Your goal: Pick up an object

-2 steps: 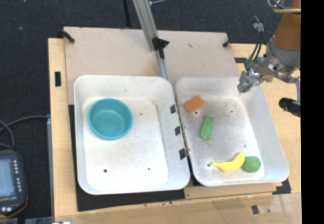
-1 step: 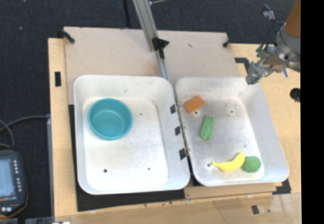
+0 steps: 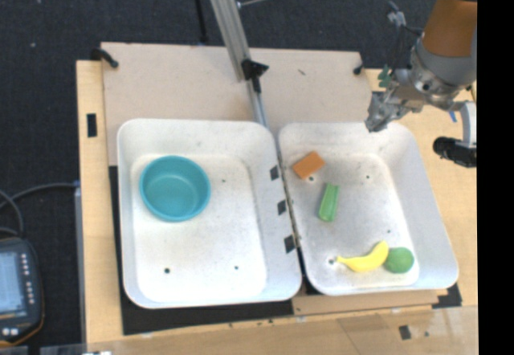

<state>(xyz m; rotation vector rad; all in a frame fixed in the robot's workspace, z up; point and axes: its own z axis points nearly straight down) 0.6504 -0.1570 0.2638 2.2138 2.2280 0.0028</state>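
Hovering end effector [image 3: 377,122], round teal bowl [image 3: 176,188], curved yellow banana [image 3: 363,259]

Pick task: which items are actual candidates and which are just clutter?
Candidates, all in the right bin:
orange block
green block
banana
green ball
pincer, above that bin's far rim

Lying about:
teal bowl in the left bin
metal pole
pendant

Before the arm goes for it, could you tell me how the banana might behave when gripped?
The banana is curved and tapering, so it may pivot or slip between pads. It looks like a smooth toy, probably light. It touches the green ball near the bin's wall, so nudging it could set the ball rolling.
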